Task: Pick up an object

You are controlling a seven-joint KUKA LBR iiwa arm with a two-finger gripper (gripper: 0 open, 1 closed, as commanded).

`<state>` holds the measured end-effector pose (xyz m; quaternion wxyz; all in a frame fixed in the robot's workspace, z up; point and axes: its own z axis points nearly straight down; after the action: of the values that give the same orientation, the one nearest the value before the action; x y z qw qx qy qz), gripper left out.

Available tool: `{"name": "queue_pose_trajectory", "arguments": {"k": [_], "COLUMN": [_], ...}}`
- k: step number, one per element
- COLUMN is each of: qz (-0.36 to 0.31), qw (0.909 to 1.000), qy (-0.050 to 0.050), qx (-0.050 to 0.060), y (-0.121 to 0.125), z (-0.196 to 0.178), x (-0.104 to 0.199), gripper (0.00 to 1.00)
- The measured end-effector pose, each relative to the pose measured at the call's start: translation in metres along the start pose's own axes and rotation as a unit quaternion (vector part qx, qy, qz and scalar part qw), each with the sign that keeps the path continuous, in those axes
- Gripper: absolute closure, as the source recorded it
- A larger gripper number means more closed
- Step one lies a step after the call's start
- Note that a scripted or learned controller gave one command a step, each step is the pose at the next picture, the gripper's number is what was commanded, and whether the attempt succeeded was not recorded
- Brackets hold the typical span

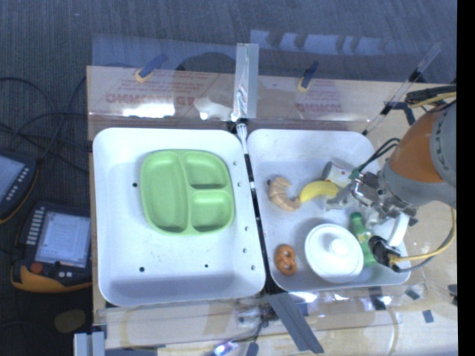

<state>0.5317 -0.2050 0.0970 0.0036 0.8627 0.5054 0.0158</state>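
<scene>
Dark grey carpet [223,6] is seen around a bench on which two shallow white bins are set side by side, with a cardboard sheet [171,91] and clear plastic panels behind them. A green plastic plate [187,191], divided into three compartments, is seen lying flat in the left bin [119,273]. Several small things are held in the right bin [297,143]: a tan, curled pastry-shaped piece [282,193] near the dividing wall, a yellow banana [319,191] just beside it, a round orange-brown item [286,259] at the front, a round white lidded bowl [334,250] next to that, and a slim green object [359,227], partly hidden.

The grey arm, marked by an orange band [415,154], is shown reaching in from the right, with its gripper [355,191] lowered into the right bin. The banana's right end is seen touching or nearly touching the metal gripper parts; which cannot be told. Whether the claw is spread or pressed together cannot be told, and nothing is clearly seen pinched in it. The bowl lies just in front of the gripper.

Black cables and a handheld control unit [56,239] with a screen are seen on the carpet at the left.
</scene>
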Motion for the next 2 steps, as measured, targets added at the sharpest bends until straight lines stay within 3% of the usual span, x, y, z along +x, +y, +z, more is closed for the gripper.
{"name": "queue_pose_trajectory", "arguments": {"k": [1, 2], "qz": [-0.043, -0.044], "qw": [0.999, 0.999], "qy": [-0.004, -0.006], "qx": [-0.002, 0.006], "y": [-0.026, 0.059], "z": [0.0, 0.006], "x": [-0.01, 0.04], "gripper": [0.0, 0.0]}}
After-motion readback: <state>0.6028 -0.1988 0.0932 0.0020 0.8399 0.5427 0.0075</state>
